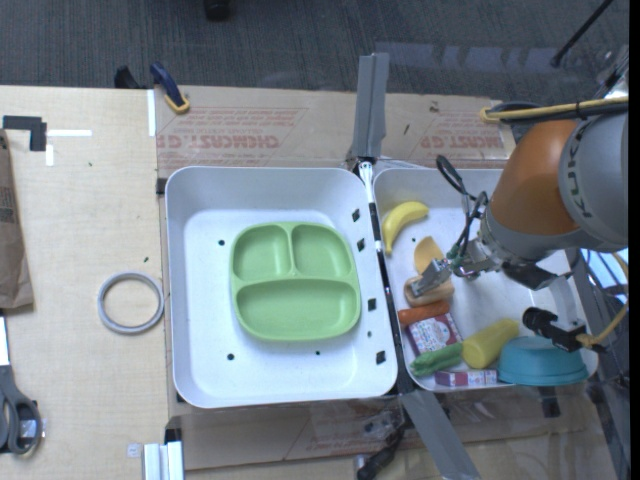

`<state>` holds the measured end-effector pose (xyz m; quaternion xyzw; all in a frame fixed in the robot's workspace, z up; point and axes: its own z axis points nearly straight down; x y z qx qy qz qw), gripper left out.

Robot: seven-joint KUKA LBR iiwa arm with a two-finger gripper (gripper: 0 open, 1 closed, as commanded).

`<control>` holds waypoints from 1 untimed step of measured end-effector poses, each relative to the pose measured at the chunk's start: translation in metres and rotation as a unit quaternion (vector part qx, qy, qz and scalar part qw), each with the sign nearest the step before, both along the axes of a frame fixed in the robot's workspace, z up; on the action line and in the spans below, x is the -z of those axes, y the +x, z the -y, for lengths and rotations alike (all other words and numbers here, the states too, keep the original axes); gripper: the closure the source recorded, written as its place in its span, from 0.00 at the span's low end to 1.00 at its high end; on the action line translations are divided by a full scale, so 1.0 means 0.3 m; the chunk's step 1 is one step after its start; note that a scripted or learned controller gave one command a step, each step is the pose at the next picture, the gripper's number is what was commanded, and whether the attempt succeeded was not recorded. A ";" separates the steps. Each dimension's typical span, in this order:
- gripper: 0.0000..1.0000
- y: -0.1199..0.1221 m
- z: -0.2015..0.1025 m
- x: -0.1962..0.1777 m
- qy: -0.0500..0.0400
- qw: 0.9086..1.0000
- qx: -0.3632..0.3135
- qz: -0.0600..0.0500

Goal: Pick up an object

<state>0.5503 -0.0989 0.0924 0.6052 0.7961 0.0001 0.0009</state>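
On the desk [90, 218] at the far left lies one roll of tape [131, 302], a pale ring, well apart from the bins. At about 7 o'clock of it, in the corner, sits one pair of scissors [18, 423], partly cut off by the edge.

There are two white bins, side by side and touching along their shared rims. The left bin [190, 298] carries one thing: a green divided plate [296, 281] with three compartments, lying flat near the middle.

The right bin [392, 183] is crowded. One yellow banana [401, 219] lies at its 11 o'clock corner. Just below it is one tan wedge-shaped piece [429, 253]. At 6 o'clock of that sits one small brown object [430, 287], and the end effector [452, 268] hangs directly at this object's upper right end, touching or nearly so; whether its tips are spread or pressed together cannot be told from this slanted view. Below come one orange strip [424, 313], one red packet [432, 334], one green vegetable-like piece [437, 358] and one yellow cylinder [489, 341], packed close together. One blue bowl [541, 363] rests at the bin's 5 o'clock corner, beside the yellow cylinder.

The arm [560, 183], with its one orange band, enters from 3 o'clock.
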 end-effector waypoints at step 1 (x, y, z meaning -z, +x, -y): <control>1.00 -0.001 0.004 -0.029 0.000 1.000 0.002 -0.001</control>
